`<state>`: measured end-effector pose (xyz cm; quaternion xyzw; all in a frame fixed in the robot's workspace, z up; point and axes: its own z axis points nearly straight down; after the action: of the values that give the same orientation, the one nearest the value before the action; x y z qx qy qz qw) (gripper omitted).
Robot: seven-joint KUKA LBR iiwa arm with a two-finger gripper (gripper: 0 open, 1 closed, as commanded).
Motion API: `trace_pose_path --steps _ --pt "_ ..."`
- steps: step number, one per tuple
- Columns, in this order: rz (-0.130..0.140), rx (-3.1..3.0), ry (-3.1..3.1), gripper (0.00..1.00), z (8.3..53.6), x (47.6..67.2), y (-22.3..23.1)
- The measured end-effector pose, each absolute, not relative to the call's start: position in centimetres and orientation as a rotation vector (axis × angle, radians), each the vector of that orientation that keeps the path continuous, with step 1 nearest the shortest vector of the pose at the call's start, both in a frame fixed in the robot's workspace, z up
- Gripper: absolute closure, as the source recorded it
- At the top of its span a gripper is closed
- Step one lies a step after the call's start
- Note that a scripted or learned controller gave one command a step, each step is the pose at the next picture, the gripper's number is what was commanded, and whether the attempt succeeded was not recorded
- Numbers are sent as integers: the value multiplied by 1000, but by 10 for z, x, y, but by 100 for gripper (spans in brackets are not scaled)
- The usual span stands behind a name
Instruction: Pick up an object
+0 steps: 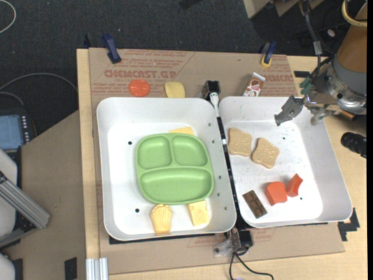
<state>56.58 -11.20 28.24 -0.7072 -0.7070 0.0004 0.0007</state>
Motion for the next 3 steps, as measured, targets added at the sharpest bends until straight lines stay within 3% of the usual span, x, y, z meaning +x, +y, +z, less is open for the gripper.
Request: trace_pose_path --steps 1,2,3 --pt "11 -2217 -2212 0 81 544 -125" --pt "6 -2217 -2214 0 84 486 -108" --pt "-1 -2225 -2220 100 95 489 -110"
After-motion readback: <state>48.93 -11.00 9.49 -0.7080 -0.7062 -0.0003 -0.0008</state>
